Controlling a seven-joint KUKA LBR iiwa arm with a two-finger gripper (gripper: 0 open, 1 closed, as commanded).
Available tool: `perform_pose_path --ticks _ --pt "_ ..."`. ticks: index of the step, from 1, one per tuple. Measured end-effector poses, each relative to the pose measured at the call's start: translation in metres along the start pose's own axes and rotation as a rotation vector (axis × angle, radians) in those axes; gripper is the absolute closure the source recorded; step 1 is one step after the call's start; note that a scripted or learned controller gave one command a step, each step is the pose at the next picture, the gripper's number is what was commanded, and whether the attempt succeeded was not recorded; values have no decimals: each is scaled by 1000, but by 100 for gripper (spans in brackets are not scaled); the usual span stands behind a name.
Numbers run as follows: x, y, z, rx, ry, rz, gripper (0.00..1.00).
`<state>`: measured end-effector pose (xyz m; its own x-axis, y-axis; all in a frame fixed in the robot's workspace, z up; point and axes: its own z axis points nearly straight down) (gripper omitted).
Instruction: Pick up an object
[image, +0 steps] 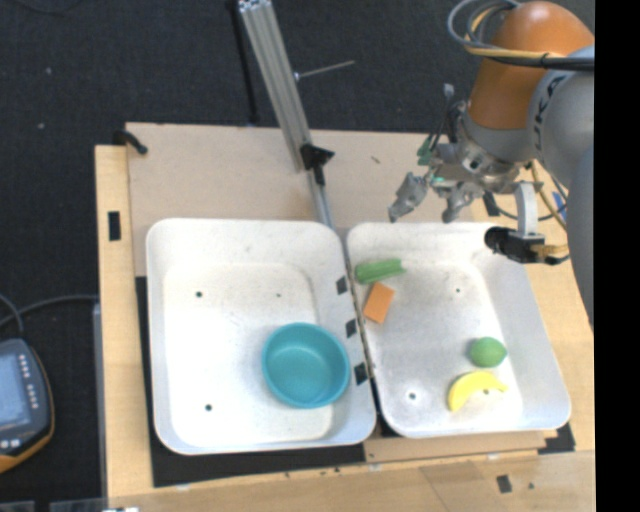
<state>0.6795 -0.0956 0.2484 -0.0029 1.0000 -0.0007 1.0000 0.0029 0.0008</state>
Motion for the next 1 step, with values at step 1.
perform_pose_path --ticks 1 --pt "0 0 0 0 -1 0 0"
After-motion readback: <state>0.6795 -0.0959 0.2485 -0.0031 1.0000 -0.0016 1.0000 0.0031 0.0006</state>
